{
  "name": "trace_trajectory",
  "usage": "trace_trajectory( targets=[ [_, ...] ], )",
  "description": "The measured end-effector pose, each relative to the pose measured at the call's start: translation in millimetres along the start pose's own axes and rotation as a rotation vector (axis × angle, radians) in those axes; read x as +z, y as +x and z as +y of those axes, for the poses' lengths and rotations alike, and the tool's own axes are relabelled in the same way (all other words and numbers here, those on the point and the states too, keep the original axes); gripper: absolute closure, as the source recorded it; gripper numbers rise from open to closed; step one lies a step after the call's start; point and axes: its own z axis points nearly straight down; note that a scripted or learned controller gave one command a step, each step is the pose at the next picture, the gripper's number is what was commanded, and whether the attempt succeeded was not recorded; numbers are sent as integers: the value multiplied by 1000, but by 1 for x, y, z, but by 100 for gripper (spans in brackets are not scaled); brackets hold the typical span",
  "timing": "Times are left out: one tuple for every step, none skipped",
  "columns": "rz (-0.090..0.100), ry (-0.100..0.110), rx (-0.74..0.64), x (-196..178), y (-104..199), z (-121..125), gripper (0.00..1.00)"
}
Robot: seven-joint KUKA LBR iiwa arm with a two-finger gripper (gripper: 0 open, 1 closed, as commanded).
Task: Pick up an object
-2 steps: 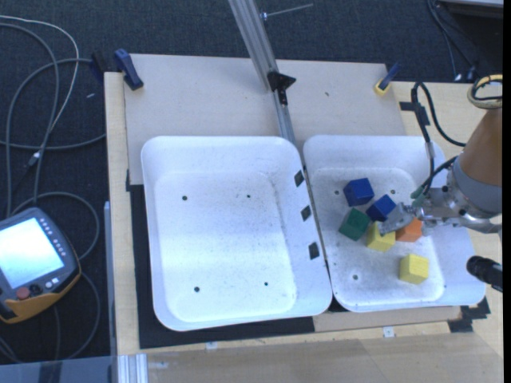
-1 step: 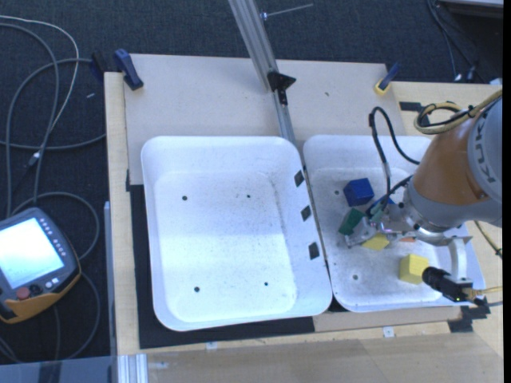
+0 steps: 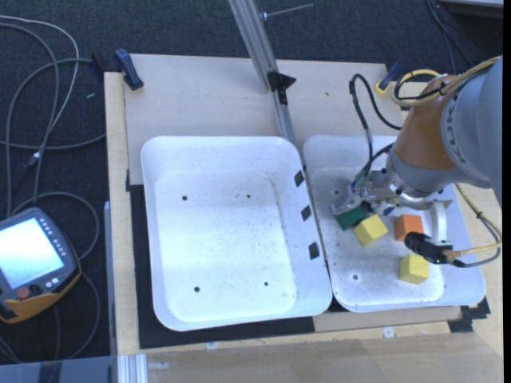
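In the right bin lie a green block, a yellow block just right of it, an orange block and a second yellow block nearer the front. My gripper reaches down from the grey and orange arm and sits low over the green block, at its upper edge. The wrist hides most of the fingers, and whether they touch the green block cannot be made out.
The left bin lies beside the right one, with black clips along the shared rim. A slanted metal pole crosses the back of the bench. Cables trail off the arm. A teach pendant lies on the floor at left.
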Motion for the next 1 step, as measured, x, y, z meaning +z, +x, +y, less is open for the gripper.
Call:
trace_trajectory(
  targets=[
    [0, 3, 2, -11, -1, -2, 100]
  ],
)
